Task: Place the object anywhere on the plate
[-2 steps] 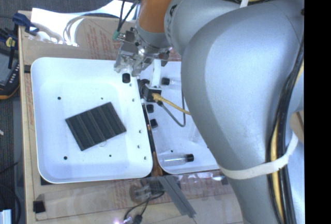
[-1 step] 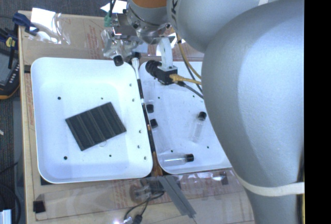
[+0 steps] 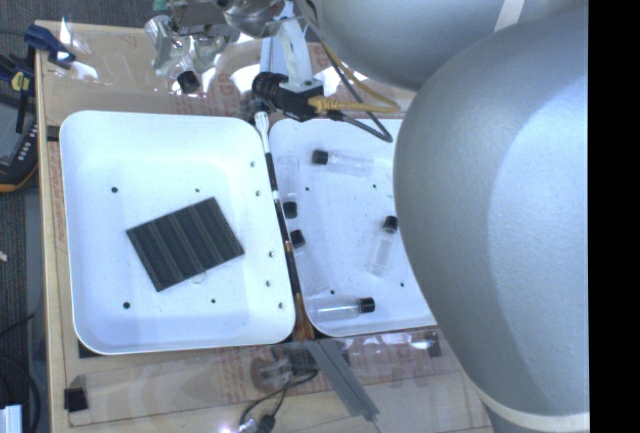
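Tubes are lying in the right bin (image 3: 335, 256), and one of them is most likely the thing to move, though I cannot tell which. The top tube (image 3: 338, 160) is resting near the far side. The side tube (image 3: 383, 243) is lying close to the big grey arm (image 3: 490, 181). The bottom tube (image 3: 343, 305) is sitting by the near rim. They are clear with black caps, and they are lying flat, so they are probably easy to roll.

Over in the left bin (image 3: 80, 211) the dark plate (image 3: 185, 243) is lying flat and a bit turned, with bare white floor all around it. That is making it an easy spot to drop something on.

Up at the far edge of the bench the claw (image 3: 187, 56) is hanging past the back rim of the left bin. It is shiny and blurry, so I cannot tell if it is open or closed. I am not seeing anything in it. The tubes are all lying well apart from it, off to the right and nearer to the camera.
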Robot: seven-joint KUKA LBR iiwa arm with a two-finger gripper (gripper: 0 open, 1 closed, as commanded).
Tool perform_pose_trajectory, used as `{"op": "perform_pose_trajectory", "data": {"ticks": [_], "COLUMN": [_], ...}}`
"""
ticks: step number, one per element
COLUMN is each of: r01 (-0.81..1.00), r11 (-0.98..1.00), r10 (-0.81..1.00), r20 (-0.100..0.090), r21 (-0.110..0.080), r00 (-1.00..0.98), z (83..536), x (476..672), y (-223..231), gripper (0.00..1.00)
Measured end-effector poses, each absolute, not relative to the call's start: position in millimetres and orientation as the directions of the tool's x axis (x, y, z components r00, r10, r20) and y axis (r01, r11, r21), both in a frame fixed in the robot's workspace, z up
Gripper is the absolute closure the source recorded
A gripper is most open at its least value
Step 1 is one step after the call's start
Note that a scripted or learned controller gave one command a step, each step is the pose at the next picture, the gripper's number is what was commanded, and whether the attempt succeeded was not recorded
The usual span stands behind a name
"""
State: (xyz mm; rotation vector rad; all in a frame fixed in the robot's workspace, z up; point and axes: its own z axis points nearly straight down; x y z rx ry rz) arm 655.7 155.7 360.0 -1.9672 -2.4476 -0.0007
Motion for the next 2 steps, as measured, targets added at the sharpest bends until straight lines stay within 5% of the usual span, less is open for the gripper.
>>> {"op": "perform_pose_trajectory", "data": {"ticks": [1,2], "r01": [0.936,0.895], "r11": [0.352,0.446], "r10": [0.936,0.895], "r20": [0.001,0.002], "r21": [0.001,-0.003], "r00": [-0.352,-0.446], "z": [443.4,387.9], "x": [610.9,551.2], "y": [157.2,63.5], "gripper": [1.0,1.0]}}
